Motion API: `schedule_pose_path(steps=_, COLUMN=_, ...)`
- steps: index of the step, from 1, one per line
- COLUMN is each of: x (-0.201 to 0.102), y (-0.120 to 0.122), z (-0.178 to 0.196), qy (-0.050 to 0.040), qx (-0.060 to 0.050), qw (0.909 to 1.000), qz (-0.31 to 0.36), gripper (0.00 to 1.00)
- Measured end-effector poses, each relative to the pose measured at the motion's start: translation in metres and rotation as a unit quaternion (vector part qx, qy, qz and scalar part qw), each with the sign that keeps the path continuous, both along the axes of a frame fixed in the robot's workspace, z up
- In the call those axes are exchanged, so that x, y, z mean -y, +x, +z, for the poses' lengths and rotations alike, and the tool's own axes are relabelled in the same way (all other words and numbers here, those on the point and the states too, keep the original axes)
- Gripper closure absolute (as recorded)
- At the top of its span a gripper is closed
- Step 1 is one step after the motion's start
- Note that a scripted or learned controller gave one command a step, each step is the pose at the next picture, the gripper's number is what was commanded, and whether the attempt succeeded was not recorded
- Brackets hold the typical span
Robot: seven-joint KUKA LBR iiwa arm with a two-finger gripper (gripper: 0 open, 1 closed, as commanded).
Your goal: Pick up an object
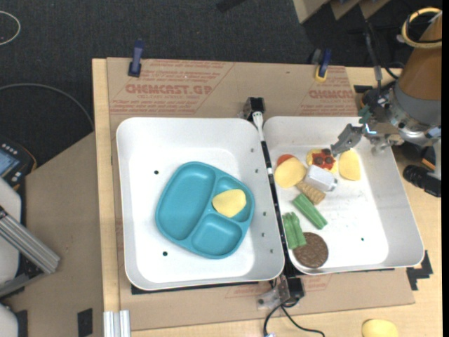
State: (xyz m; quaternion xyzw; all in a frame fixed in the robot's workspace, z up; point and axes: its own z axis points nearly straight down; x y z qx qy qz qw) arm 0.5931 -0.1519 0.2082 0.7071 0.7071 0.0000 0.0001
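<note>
Grey gripper (349, 137) (whether open or closed cannot be told) should descend squarely over the yellow piece (349, 166), clear of neighbours.

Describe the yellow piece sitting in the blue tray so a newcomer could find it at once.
Start at the left white bin; the teal divided plate lies in its middle. In the plate's upper right compartment sits a pale yellow, rounded toy food piece. It is the sole item on the plate, unlike the two yellow pieces crowded among the toy food in the right bin.
</note>
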Motion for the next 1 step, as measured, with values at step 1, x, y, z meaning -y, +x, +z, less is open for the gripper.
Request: schedule_pose_path(steps=1, x=-0.0005, y=-0.1174, z=0.0486, qy=0.0005, qx=-0.001, qw=1.0000, qz=-0.002, gripper=0.00)
